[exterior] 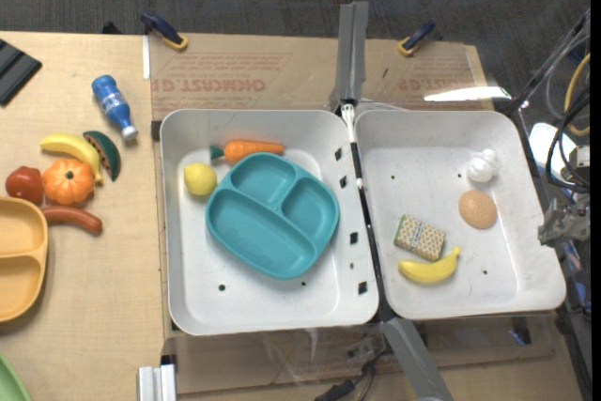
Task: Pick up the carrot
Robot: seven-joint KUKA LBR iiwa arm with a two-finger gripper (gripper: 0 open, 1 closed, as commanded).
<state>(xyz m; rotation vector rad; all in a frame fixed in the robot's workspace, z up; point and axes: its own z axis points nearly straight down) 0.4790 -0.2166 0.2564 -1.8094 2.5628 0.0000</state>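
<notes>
robot body, seen at the frame's right edge. gripper: a small grey metal cluster, angular, dull finish, with short prongs and bracket-like bits; detail too small to tell screws or markings. above the gripper: a bundle of thin dark cables, black, running in long loose arcs and crossing each other. among them, further above the gripper, one yellow cable, curved, partly tucked behind the black ones. just above the gripper, behind the cables, a pale glossy rounded patch; cannot tell if it is part of the arm.
</notes>
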